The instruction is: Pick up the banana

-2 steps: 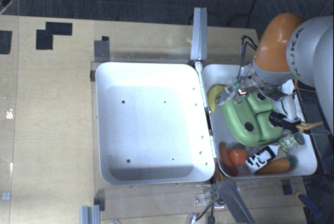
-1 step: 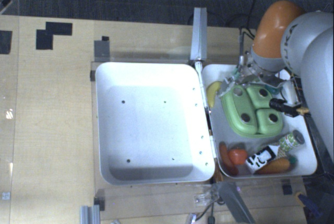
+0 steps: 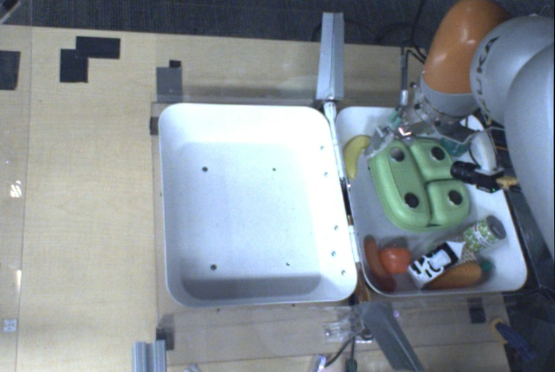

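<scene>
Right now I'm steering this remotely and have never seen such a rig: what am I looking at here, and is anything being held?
One camera looks down at a slant on a bench with two white bins. The grey arm with an orange band reaches in from the right; its claw sits low over the right bin. I can't tell if the claw holds anything. The banana lies at that bin's left wall, beside a green holed block. A tomato and a carrot lie nearer the front.
</scene>
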{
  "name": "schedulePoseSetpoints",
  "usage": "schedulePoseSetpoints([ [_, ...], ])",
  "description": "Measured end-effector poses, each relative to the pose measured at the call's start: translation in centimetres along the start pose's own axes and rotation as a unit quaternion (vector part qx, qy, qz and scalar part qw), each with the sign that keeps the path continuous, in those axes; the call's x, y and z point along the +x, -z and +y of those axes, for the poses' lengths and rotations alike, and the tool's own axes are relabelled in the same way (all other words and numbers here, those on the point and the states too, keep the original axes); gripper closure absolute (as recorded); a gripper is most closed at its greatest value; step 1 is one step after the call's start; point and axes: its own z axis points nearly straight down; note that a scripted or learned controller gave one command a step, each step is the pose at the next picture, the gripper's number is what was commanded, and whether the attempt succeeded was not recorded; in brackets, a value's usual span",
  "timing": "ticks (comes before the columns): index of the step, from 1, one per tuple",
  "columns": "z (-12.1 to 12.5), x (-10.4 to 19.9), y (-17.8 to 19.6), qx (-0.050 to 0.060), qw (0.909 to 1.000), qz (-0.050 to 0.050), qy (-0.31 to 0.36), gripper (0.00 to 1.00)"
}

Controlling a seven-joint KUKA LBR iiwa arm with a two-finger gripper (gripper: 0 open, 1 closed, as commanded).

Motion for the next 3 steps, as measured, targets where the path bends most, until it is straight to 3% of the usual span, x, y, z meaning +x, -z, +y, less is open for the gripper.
schedulePoseSetpoints([
  [1, 3.3, 9.5, 7.0, 0.001, 0.9999, 0.003, 0.014, 1.0],
  [2, -11.1, 7.6, 8.2, -0.008, 0.9966, -0.001, -0.081, 1.0],
  [3, -11.1, 7.6, 8.2, -0.008, 0.9966, -0.001, -0.082, 0.0],
])
